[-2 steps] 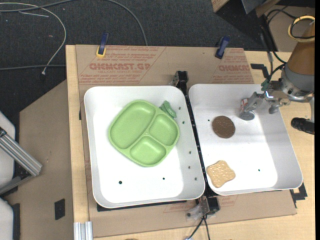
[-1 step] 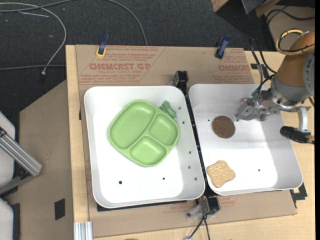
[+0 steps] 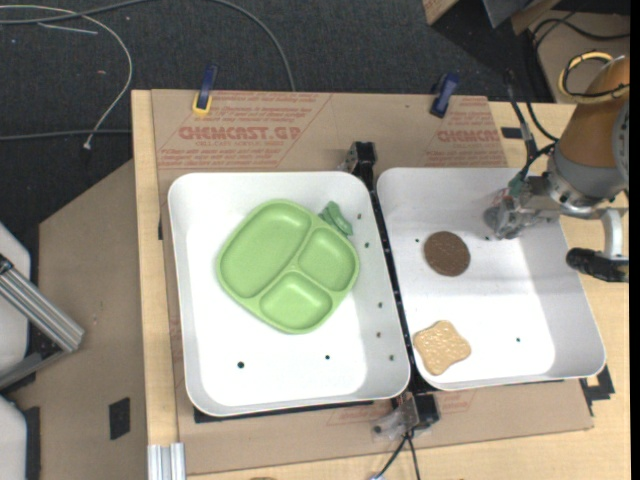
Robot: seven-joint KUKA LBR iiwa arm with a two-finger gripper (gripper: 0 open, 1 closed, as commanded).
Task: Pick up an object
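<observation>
**Hovering claw over the right bin**

Reaching in from the right, the grey arm (image 3: 590,158) with its orange band holds its claw (image 3: 507,218) low over the upper part of the right bin (image 3: 560,298). How wide the claw stands cannot be told from this angle, and nothing is seen gripped in it.

Two things lie in the right bin. A round brown disc (image 3: 447,253) rests flat near the bin's left side, just beside the claw and down-left of it, apart from it. A tan, toast-like piece (image 3: 441,347) lies nearer the bin's front left corner, well apart from the claw.

In the left bin (image 3: 200,268) sits a light green divided plate (image 3: 288,265) with three compartments, lying flat near the middle. A small darker green item (image 3: 338,218) touches the plate's upper right rim.

Both bins rest side by side on a cardboard-covered worktop (image 3: 270,128), with two blue clamps (image 3: 206,88) at its far edge.
</observation>
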